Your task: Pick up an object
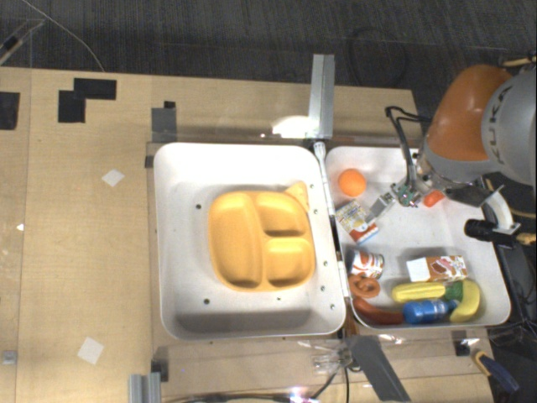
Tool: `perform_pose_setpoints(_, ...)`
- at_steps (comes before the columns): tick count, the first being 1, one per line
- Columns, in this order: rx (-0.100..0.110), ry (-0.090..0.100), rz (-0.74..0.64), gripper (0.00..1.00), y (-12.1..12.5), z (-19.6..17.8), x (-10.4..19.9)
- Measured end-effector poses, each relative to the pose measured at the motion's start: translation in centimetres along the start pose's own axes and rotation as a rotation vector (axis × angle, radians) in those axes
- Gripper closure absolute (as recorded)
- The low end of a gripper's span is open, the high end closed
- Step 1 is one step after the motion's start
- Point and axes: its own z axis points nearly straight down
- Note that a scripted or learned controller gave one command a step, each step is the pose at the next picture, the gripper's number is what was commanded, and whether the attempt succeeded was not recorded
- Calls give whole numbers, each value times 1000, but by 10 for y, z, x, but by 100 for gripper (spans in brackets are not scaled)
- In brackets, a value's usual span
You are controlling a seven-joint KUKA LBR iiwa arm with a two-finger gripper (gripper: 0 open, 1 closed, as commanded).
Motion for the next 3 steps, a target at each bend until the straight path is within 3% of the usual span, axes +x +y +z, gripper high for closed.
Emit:
perform_pose_setpoints(1, 9, 10, 31, 0, 42, 29, -43)
perform_pose_setpoints(2, -7, -9, -208, 0, 29, -45, -69)
perform_pose_setpoints(3, 3, -3, -195, 0, 44, 17, -33)
